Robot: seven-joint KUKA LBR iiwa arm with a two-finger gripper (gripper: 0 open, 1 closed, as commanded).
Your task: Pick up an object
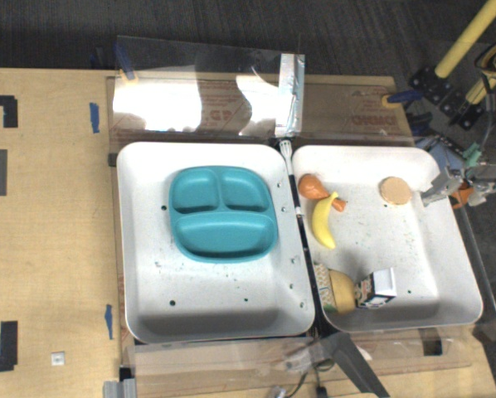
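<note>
From the camera view above the bench, the gripper (455, 191) sits at the far right rim of the right bin (459, 284), small and partly blurred against clutter, so whether it is wide or narrow cannot be told, and nothing can be seen in it. The candidates to pick all lie to its left inside that bin: a tan round disc (395, 191) is nearest, just inside the rim; farther left a banana (323, 222) lies touching an orange carrot-like piece (315, 187) against the bin's left wall; lower down a small box (382, 285) rests against a yellowish jar-like object (341, 291) near the front wall. In my judgement the risks come from crowding: a grab at the banana could snag the orange piece or strike the wall, and the box and jar may shift together. The flat disc may give little to pinch. Well beyond, the left bin (140, 247) holds a teal divided plate (222, 212). The bins sit on a cardboard-brown bench (41, 222), with a clear plastic sheet (206, 98) behind and dark carpet beyond.
</note>
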